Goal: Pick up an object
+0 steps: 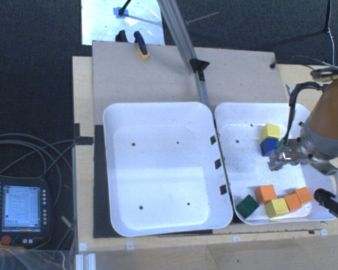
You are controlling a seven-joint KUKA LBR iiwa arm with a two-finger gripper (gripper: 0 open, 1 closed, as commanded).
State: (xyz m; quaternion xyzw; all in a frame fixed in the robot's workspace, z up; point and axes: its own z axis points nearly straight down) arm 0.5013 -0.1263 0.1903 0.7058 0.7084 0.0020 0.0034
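Gripper (277, 161) low in right bin (236, 151), just beside blue cube (268, 146) and yellow cube (270, 131) (touching each other). Finger state impossible to tell. Likely risk: nudging blue cube aside, or catching both cubes and slipping off.

Right bin crowded, left bin wide open

Left bin (158, 167) lay bare, free passage; in the right bin (239, 151), yellow block (271, 131) and blue block (268, 146) crowded the gripper (277, 161); four blocks (276, 200) barred the near edge.
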